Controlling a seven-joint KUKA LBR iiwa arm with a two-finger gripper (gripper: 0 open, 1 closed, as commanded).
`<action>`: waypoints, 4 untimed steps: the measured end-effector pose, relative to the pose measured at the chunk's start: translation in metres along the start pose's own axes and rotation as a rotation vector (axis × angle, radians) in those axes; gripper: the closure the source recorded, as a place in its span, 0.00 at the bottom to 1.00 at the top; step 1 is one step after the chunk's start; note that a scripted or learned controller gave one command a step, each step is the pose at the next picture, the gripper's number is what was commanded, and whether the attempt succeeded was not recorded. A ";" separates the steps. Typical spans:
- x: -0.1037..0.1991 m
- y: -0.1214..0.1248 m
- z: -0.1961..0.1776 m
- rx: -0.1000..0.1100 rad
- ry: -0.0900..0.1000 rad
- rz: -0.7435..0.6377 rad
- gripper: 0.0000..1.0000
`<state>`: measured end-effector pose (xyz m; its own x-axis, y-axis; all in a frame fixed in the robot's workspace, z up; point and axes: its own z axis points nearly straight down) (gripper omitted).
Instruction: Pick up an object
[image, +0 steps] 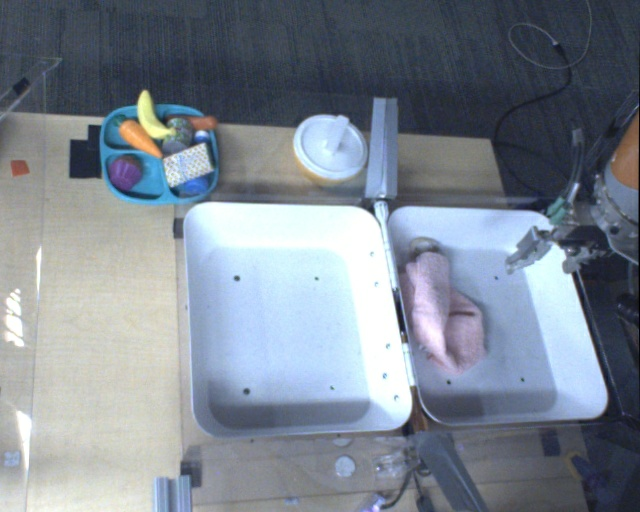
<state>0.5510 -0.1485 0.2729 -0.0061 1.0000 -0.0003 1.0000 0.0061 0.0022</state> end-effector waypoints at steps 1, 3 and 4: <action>0.017 -0.014 0.177 -0.004 0.000 0.035 0.00; 0.052 -0.052 0.181 -0.016 -0.004 -0.196 0.00; 0.055 0.018 0.182 -0.015 -0.004 -0.264 0.00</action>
<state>0.5693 -0.0936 0.0905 -0.2666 0.9638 -0.0065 0.9637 0.2666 0.0165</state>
